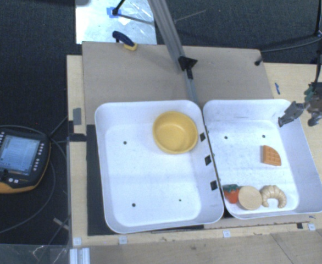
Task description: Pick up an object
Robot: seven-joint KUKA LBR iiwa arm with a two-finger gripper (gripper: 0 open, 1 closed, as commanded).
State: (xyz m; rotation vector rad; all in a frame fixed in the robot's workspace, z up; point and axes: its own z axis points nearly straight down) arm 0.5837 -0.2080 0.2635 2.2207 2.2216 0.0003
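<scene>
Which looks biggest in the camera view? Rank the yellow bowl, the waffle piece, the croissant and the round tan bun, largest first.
1. Round yellow plastic bowl, by far the largest.
2. Round tan bun and curved beige croissant: they look alike, so no ranking.
3. Orange wedge-shaped waffle piece, slightly smaller.

A pale wooden bench [166,70] spreads out to the left of the claw [303,116], with a brown board laid over its far part and a dark mat [95,219] showing under its near left side. Dark carpet [29,48] covers the floor far left of the claw, where a teach pendant [15,158] with a lit screen lies with its cable curling round it. Up and left of the claw a grey metal pole [169,29] slants across a bright, shiny patch of floor [114,12].
</scene>
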